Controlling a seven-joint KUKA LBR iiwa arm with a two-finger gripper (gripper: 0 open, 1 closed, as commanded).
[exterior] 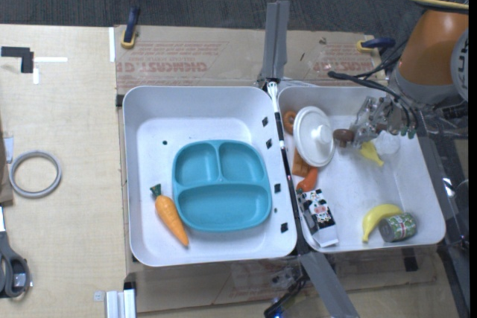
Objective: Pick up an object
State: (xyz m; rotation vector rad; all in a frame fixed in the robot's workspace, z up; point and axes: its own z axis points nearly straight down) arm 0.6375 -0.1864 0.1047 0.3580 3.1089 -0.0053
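Note:
My gripper hangs low over the upper middle of the right bin. Just below its tip is a small yellow piece; whether the two touch is unclear. A small brown object sits right beside the gripper on its left. Further left, a white round lid leans near the bin's left wall. At the bin's lower right, a yellow banana lies against a small green-grey can.
A black-and-white carton and orange-red pieces lie along the right bin's left wall. The left bin holds a blue divided plate and a carrot. A grey ring lies on the bench at the left.

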